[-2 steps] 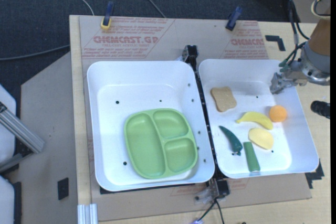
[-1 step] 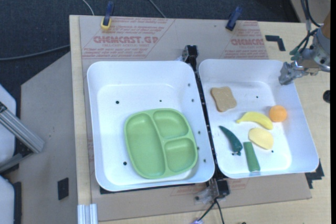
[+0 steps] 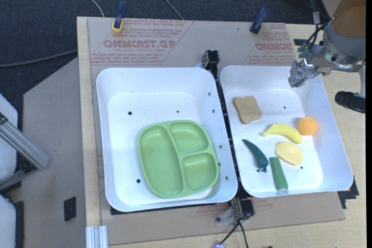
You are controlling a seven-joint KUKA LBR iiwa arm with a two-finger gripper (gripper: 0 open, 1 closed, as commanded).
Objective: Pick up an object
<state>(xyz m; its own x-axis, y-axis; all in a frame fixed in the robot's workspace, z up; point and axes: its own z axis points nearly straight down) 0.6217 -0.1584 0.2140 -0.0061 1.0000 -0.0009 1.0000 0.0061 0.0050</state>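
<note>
Tool (image 3: pixel 297 79): seen hovering at the far right rim of the right bin (image 3: pixel 334 180); its state cannot be told.
Targets: 6 items are lying in that bin.
Nearest: the bread slice (image 3: pixel 247 108), lying down-left of the tool.
Banana (image 3: pixel 283 132): long axis running left to right, nearer the camera.
Left bin (image 3: pixel 116 87): a green divided plate (image 3: pixel 177 157) is held.

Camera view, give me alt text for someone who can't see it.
The robot's pincer hangs over the far rim of the right bin, which holds a banana, orange, bread slice and green vegetables. The left bin holds a green divided plate.
</note>
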